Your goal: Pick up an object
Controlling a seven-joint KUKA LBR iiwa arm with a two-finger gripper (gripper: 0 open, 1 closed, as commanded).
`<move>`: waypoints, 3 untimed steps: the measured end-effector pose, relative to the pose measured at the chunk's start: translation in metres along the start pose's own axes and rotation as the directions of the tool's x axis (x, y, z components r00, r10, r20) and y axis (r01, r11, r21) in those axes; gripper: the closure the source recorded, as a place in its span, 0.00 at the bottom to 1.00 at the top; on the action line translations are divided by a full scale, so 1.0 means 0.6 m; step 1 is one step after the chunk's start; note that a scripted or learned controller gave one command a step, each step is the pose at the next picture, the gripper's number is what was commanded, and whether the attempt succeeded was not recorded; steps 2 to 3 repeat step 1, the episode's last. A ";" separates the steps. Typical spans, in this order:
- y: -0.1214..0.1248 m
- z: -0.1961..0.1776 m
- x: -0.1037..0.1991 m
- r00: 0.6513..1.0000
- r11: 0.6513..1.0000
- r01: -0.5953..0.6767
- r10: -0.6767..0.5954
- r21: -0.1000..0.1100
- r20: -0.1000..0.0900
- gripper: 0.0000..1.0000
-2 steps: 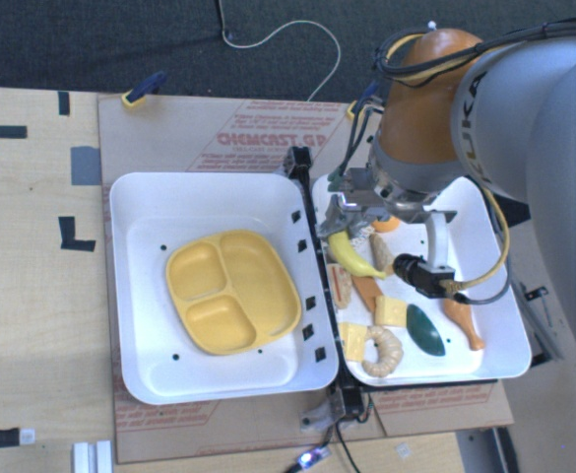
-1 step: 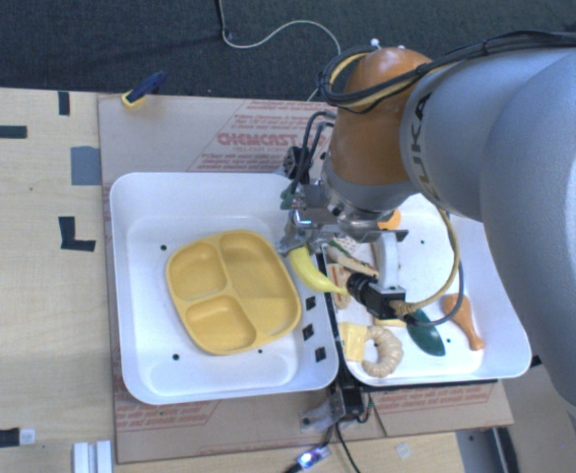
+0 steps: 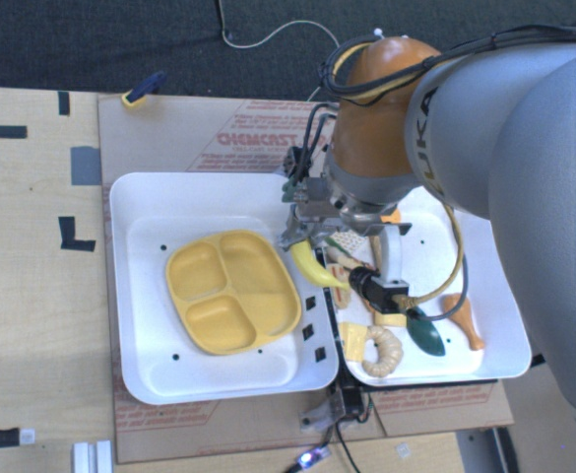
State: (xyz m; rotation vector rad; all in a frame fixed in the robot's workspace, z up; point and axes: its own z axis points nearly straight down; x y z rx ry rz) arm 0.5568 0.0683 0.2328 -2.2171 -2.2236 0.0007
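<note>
My gripper [image 3: 308,233] hangs below the orange wrist band, over the ridge where the two bins meet. Just beneath it, at the left edge of the right bin [image 3: 499,294], lies a yellow banana [image 3: 313,265]. The wrist body hides how the gripper meets the banana. Around the banana lie other small items: a dark green piece [image 3: 426,333], an orange carrot-like piece [image 3: 463,321], a beige curled piece [image 3: 385,352] and a pale yellow block [image 3: 352,340].
The left bin [image 3: 128,264] holds a yellow divided plate [image 3: 232,291]. The big grey arm covers the right bin's upper right part. A cable runs over the dark floor behind the bench, and a blue-yellow clip [image 3: 143,89] lies on the cardboard.
</note>
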 end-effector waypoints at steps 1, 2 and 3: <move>0.009 0.030 -0.015 1.000 1.000 -0.003 0.002 0.003 0.003 1.00; 0.009 0.030 -0.015 1.000 1.000 -0.003 0.002 0.003 0.003 1.00; 0.009 0.030 -0.015 1.000 1.000 -0.003 0.002 0.003 0.003 1.00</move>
